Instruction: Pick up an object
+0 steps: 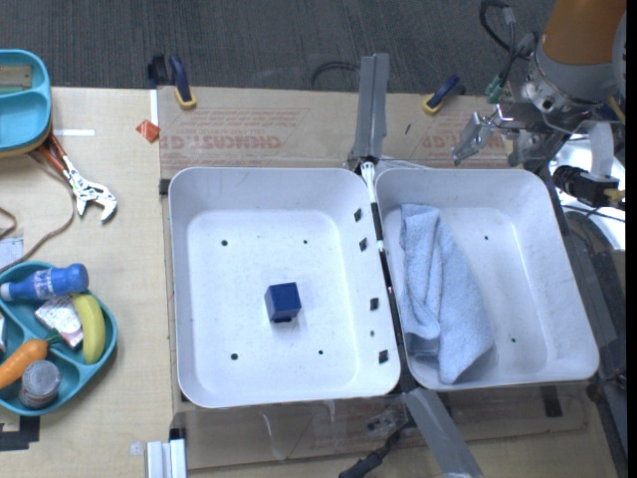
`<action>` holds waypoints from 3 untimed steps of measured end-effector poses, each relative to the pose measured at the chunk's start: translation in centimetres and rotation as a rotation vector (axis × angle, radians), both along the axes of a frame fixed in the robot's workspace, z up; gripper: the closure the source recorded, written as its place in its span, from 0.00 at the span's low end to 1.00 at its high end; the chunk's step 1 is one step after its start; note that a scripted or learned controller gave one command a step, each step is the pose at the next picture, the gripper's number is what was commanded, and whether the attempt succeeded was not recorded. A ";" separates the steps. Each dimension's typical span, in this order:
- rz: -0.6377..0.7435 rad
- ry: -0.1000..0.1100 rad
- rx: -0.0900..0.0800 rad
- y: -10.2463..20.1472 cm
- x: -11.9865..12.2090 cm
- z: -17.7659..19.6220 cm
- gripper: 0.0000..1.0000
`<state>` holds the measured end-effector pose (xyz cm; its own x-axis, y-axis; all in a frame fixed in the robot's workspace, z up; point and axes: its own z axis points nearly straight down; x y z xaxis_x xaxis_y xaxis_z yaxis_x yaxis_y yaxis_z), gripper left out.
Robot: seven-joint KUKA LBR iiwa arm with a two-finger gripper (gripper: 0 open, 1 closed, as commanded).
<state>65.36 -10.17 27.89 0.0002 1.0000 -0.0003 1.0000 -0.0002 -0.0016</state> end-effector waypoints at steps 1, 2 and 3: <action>0.111 0.000 -0.001 -2.1 -3.4 0.1 0.00; -0.009 0.000 -0.001 -3.6 -2.9 -1.2 0.00; 0.174 -0.002 -0.001 -5.3 -3.3 0.2 0.00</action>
<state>62.06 -15.44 28.13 -0.1734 0.9849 -0.0018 0.9849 0.1734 0.0007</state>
